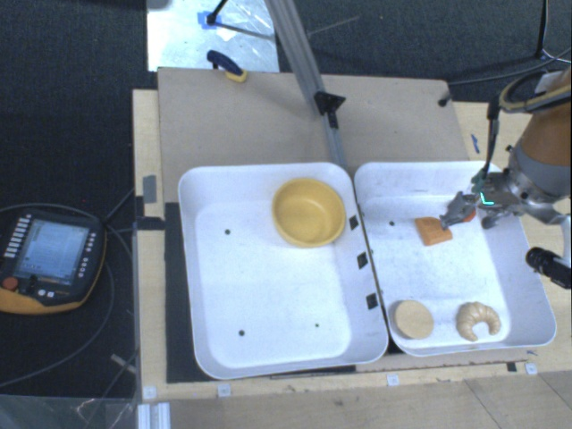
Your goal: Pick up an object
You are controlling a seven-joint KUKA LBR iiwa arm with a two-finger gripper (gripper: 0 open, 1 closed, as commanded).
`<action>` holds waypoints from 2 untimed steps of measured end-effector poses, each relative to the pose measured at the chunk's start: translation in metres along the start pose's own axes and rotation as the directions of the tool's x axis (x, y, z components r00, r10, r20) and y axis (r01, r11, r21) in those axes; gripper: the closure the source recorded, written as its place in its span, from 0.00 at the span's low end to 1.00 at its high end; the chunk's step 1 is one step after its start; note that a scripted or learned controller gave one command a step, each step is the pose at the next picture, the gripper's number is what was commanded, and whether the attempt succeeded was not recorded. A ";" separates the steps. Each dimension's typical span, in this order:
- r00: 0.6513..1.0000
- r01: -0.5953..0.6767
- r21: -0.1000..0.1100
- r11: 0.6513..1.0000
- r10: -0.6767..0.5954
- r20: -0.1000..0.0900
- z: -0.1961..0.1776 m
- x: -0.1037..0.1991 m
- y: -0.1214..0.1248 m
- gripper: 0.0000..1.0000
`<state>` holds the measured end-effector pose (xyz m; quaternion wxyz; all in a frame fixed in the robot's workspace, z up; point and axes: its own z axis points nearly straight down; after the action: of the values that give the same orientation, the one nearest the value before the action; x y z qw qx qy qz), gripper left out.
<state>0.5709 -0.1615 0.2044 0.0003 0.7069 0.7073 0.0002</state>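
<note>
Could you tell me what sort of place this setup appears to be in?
Probably a robotics lab: a grey arm reaches over two white bins on a bench, and a teach pendant lies on the dark floor beside it.

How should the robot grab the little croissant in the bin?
Probably from straight above, pinching the croissant across its thick middle. It lies flat in the right bin near the front wall, its curved ends pointing forward, so the middle gives the gripper the fattest, steadiest part.

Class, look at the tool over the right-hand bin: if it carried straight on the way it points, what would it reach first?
Most likely the orange block, which lies right at the tip of the tool on the floor of the right bin. Height above it is unclear from this view.
</note>
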 end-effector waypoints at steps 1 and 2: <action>1.000 0.000 0.000 1.000 0.000 0.000 0.000 0.000 0.000 0.00; 1.000 -0.001 0.003 1.000 0.001 -0.001 0.044 -0.001 -0.007 0.00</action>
<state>0.5636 -0.1623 0.1601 -0.0011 0.7071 0.7071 -0.0008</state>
